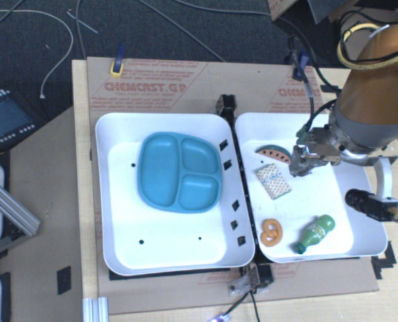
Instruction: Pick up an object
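Leftward, blue plate (180, 173); rightward, watermelon slice (274, 154), pretzel (272, 232), green bottle (315, 233).

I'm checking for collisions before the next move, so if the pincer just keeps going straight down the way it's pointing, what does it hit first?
Most likely bare floor of the right bin, just right of the patterned packet and below the watermelon slice. The pincer sits close to both, and depth is hard to judge from this slanted view, so it might graze the packet.

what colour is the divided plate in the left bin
Light blue all over, with three compartments; the divided plate shows clearly in the camera view.
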Tool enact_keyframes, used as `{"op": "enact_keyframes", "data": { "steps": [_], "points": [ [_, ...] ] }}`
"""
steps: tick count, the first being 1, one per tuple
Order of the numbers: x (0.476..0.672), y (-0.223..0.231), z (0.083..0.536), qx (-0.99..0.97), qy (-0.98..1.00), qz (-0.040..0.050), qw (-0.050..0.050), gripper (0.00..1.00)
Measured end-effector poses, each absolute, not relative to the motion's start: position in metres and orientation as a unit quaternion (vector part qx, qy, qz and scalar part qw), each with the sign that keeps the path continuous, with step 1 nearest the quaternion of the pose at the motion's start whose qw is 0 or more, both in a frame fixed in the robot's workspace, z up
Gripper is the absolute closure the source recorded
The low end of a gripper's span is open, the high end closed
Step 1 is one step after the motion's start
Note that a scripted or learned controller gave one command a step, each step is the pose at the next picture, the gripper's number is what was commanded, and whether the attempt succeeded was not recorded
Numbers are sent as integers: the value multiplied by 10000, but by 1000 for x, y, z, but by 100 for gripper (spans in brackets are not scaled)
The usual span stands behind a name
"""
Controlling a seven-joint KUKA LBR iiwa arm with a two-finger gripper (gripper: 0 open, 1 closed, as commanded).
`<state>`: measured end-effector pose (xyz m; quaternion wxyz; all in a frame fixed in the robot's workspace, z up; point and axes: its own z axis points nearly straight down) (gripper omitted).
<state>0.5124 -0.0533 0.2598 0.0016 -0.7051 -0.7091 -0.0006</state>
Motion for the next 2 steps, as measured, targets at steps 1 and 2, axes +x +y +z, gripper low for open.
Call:
{"op": "enact_keyframes", "data": {
  "steps": [1,2],
  "points": [
    [506,3,257,-7051,-7091,0,20,100],
    [512,53,249,-7051,-7091,-1,17,100]
  ]
}}
